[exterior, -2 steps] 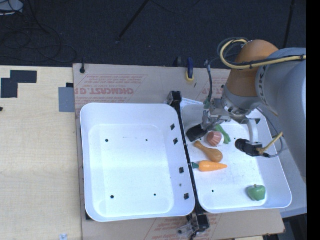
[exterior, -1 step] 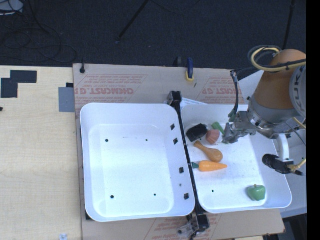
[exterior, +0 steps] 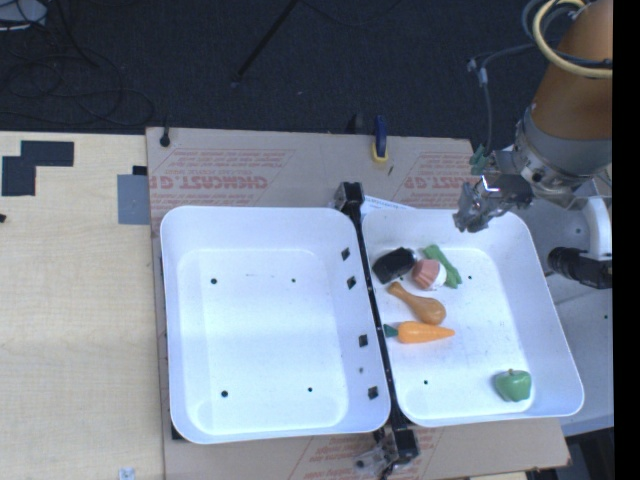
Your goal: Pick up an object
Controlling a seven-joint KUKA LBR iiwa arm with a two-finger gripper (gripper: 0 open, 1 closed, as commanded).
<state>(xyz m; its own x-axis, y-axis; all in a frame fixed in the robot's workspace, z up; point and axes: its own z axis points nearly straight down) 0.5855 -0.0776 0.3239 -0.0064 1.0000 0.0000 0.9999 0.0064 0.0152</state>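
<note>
Gripper hovers over the right bin's far edge; whether it grips anything, I cannot tell. Toys cluster mid-bin: carrot, drumstick. Crowding could spoil a grab.

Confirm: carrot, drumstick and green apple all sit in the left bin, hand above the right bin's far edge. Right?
Not quite. The camera view shows the carrot, drumstick and green apple all in the right bin, not the left bin. The hand is above the right bin's far edge, as you said.
</note>
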